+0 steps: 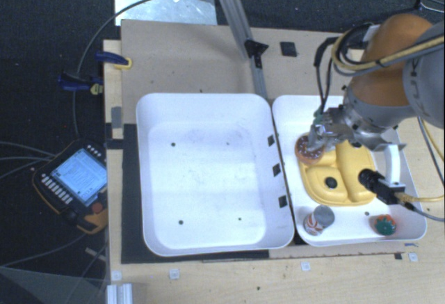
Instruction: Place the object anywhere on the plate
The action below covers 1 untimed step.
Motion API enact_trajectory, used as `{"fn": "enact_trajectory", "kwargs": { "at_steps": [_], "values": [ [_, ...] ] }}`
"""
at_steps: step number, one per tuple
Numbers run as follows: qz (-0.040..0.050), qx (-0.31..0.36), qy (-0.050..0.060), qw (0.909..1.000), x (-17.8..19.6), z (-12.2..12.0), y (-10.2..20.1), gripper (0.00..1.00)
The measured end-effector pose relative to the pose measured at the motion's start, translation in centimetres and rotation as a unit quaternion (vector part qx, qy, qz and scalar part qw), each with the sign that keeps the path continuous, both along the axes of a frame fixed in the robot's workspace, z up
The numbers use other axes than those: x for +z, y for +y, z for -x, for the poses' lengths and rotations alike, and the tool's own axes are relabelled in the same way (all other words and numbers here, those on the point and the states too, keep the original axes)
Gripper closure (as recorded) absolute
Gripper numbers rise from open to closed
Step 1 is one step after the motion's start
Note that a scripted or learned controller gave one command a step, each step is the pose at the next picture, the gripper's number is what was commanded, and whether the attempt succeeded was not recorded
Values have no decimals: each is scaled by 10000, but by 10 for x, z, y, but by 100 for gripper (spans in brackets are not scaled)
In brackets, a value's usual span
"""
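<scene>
Poised in the right bin (410, 229): end effector (314, 142) over a brownish round object (304, 150) beside the yellow plate (337, 181); finger state impossible to tell.

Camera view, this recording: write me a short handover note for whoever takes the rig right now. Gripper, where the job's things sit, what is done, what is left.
Gripper: low over the right bin, at the top left edge of the yellow plate. Whether it holds anything cannot be told from this view.
Things: a small brown round object sits right at the gripper, at the plate's edge. A grey and red object and a green and orange ball lie in the same bin, in front of the plate. A dark object is on the plate's middle.
Done: nothing confirmed placed by the arm.
Left: check the grasp, then set the object on the plate.
</scene>
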<state>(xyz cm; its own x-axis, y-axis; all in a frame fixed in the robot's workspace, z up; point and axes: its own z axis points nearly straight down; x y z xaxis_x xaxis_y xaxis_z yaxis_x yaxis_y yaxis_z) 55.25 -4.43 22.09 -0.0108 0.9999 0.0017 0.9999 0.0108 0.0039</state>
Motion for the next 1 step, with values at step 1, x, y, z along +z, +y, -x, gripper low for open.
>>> {"fn": "enact_trajectory", "kwargs": {
  "at_steps": [1],
  "values": [
    [-3,3,-2,10000,12,-19,51,100]
  ]
}}
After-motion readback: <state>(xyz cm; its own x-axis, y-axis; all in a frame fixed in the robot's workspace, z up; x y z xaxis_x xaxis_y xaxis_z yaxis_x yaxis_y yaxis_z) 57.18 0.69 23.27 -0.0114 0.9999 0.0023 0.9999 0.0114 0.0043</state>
